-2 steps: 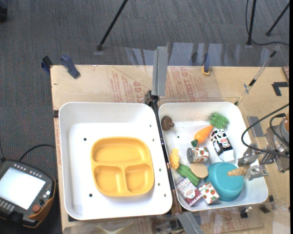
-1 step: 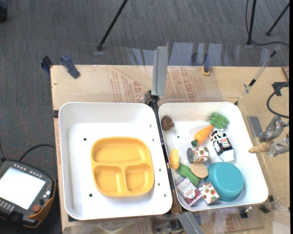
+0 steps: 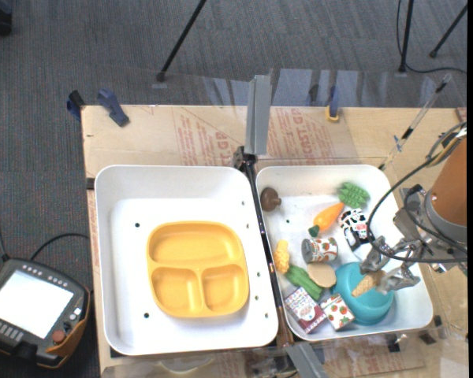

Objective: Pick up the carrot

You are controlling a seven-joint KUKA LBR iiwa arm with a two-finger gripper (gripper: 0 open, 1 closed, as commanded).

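Observation:
The carrot (image 3: 329, 216), orange with a green top, lies tilted in the upper middle of the right bin (image 3: 299, 176). It rests between a green toy (image 3: 352, 193) and a small can (image 3: 320, 250). My gripper (image 3: 388, 271) hangs at the bin's right side, over the rim of a teal bowl (image 3: 367, 304). It is below and to the right of the carrot, well apart from it. A pale orange piece (image 3: 363, 285) sits in the bowl just left of the gripper. I see nothing held.
A black-and-white cow toy (image 3: 353, 227) lies between carrot and gripper. Corn (image 3: 281, 256), a green vegetable (image 3: 303, 280), a tan disc (image 3: 323, 275) and two small boxes (image 3: 303, 307) crowd the bin's lower part. A brown toy (image 3: 270, 199) is at top left. The left bin holds a yellow divided plate (image 3: 197, 268).

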